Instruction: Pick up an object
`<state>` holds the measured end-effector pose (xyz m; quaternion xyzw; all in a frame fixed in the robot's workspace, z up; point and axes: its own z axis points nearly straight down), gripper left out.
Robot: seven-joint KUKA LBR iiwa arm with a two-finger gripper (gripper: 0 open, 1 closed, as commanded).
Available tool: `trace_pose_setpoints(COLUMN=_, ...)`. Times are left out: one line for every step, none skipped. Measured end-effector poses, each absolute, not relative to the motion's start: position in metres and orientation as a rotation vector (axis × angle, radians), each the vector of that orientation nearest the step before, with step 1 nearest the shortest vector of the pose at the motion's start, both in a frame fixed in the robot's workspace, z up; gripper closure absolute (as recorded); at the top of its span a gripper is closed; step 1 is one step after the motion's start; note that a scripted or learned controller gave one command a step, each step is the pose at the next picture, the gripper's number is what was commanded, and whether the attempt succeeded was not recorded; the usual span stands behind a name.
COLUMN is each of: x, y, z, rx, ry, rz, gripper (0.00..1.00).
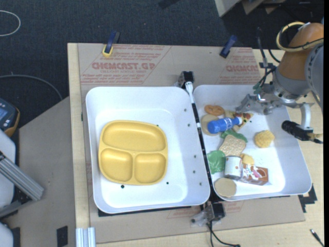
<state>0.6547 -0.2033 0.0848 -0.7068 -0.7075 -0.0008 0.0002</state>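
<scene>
My gripper (250, 104) hangs low over the back of the right bin (293, 161), above a small orange-and-white piece (246, 118). Nothing shows held in it. Just left of it lie a brown bread roll (214, 109) and a blue bottle (224, 124) on its side. Towards the front are a yellow crumbly ball (263, 138), a speckled cracker (232, 146), a green leaf (216, 161), a small can (233, 167), a red-brown snack packet (256, 175) and a tan disc (224, 187).
The left bin (97, 107) holds a yellow divided plate (133, 152). A raised ridge (197, 133) separates the two bins. The arm (303, 60) reaches in from the right over the right bin's back corner. Clamps (109, 44) sit on the bench's back edge.
</scene>
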Motion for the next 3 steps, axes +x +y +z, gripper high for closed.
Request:
trace_pose_setpoints(x=0.657, y=-0.203, z=0.100, rx=-2.223, ry=-2.231, rz=-0.009, gripper=1.00)
trace_pose_setpoints(x=0.653, y=-0.199, z=0.162, rx=-2.226, ry=-2.229, rz=-0.006, gripper=1.00)
trace_pose_setpoints(x=0.647, y=-0.200, z=0.210, rx=-2.228, ry=-2.227, rz=-0.005, gripper=1.00)
